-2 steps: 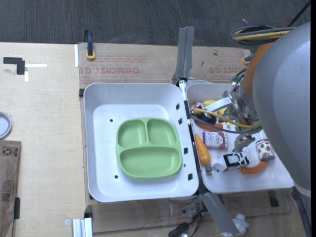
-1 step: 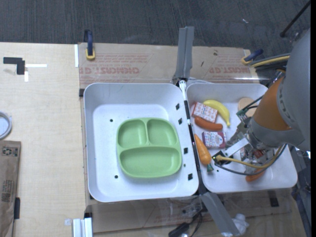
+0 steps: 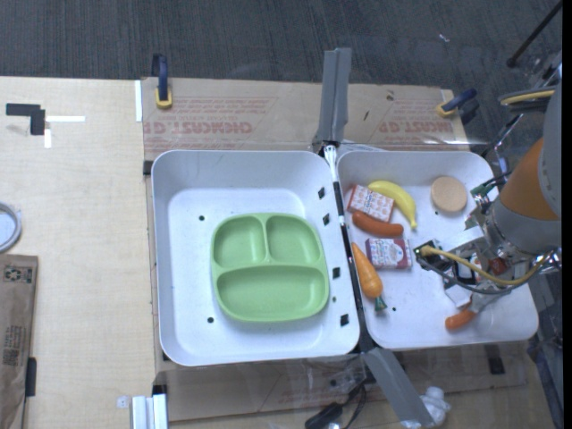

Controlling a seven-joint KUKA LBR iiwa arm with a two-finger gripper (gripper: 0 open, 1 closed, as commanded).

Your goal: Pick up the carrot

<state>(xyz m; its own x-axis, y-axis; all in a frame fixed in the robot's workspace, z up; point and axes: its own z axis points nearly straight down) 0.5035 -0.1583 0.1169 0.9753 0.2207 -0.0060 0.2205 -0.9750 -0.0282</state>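
Camera view, carrot place: the carrot (image 3: 366, 273) is seen low in the middle of the frame. It lies flat in the right bin (image 3: 413, 322), close against the bin's left wall, with the thick end toward the top of the frame and the green stub toward the bottom.
Carrot neighbours: a small carton (image 3: 389, 254) lies just beside it on the right, perhaps touching. A red sausage (image 3: 378, 225) lies just above the thick end. A banana (image 3: 399, 200) and a second carton (image 3: 371, 202) are set higher in the bin.
Carrot handling: it is judged to be light, stiff and smooth-skinned, probably a toy. Some slip along the taper is to be expected, and no fragility is suggested.
Carrot hold: the thick middle is judged the best place, taken across the width. Room there is cramped by the bin wall on one side and the carton on the other.
Tool place: the tool (image 3: 471, 304) is seen at the lower right of the frame, over the lower right part of the right bin and well apart from the carrot.
Tool opening: it cannot be told, as the tip is small and cluttered in the frame.
Tool contact: a small orange piece (image 3: 459, 320) lies at the tool's tip. Whether it is touched or held cannot be told. The carrot is not touched.
Left of frame: a green plate (image 3: 268, 268) is carried in the left bin (image 3: 179, 239).
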